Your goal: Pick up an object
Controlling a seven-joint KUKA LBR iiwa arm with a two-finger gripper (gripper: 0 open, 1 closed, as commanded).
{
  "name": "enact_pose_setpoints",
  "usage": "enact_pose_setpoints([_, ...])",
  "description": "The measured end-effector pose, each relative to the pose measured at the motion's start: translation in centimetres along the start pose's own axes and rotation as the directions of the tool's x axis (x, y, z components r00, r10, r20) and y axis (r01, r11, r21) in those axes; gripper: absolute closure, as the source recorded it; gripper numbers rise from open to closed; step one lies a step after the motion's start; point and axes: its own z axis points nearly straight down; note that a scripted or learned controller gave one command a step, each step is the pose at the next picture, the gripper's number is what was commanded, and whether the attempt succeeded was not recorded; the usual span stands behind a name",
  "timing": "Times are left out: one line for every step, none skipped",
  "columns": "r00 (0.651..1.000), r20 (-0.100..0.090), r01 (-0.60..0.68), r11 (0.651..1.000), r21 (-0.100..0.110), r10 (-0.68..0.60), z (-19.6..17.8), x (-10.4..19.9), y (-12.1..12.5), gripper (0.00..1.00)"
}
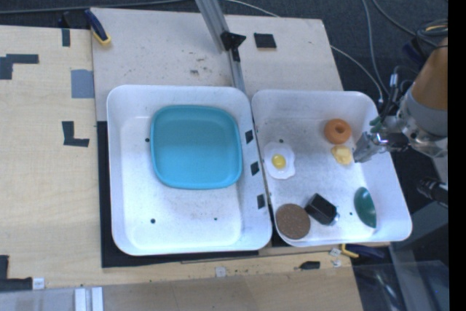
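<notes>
The arm comes in from the right, its orange band up near the edge, and the pincer (pixel 362 149) hangs low over the right rim of the right bin (pixel 306 100). From here I cannot tell how it is set; the tip is small and blurred against the white wall. It sits just beside a small yellow piece (pixel 341 154), and I cannot tell whether it touches it. Nothing shows between the tips.

Just above the yellow piece lies an orange donut (pixel 337 131), flat on the bin floor, close to it. Toward the bin's left side rests a fried egg (pixel 279 162), white with a yellow middle. Along the near edge sit a brown disc (pixel 293 221), a black block (pixel 320 209) tilted just beside it, and a dark green piece (pixel 365 206) against the right wall.

The left bin (pixel 131 222) holds a blue plate (pixel 196 146), square with rounded corners, lying flat toward the far side. Both bins stand side by side, touching, on the pale wooden surface (pixel 44 171).
</notes>
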Motion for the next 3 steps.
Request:
enact_pose_setpoints([1.0,0.0,0.0,1.0,0.001,0.0,-4.2,0.1,-0.1,1.0])
enact_pose_setpoints([1.0,-0.001,0.0,1.0,0.003,0.0,-6.3,0.1,0.0,1.0])
enact_pose_setpoints([1.0,-0.002,0.003,1.0,0.004,-0.003,-6.4,4.7,0.2,1.0])
